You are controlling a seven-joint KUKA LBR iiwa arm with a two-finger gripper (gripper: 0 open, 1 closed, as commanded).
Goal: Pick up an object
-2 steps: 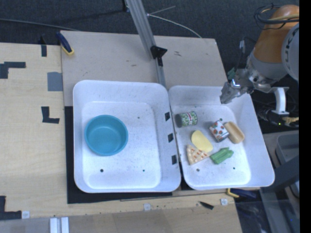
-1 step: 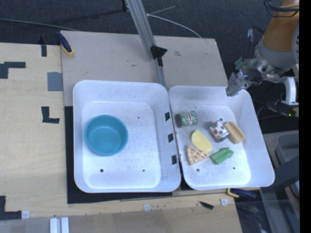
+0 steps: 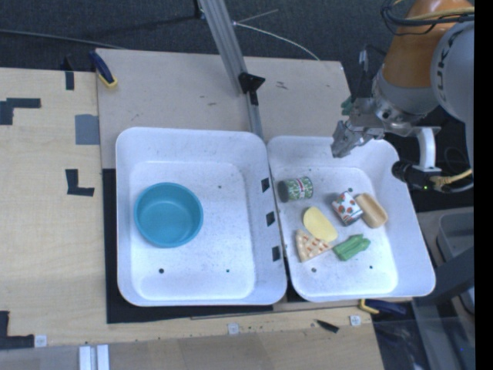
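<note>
— Two white bins on the bench; which one is the gripper [image 3: 343, 146] over?

— Right bin [image 3: 400, 272], far edge, above the small can [image 3: 296, 188], holding nothing visible. Whether it's open, I cannot tell. Left bin [image 3: 127, 280]: blue bowl [image 3: 169, 214].

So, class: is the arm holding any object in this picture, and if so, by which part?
Nothing is held. The gripper hangs above the right bin's back edge, apart from the toy food in that bin.
</note>
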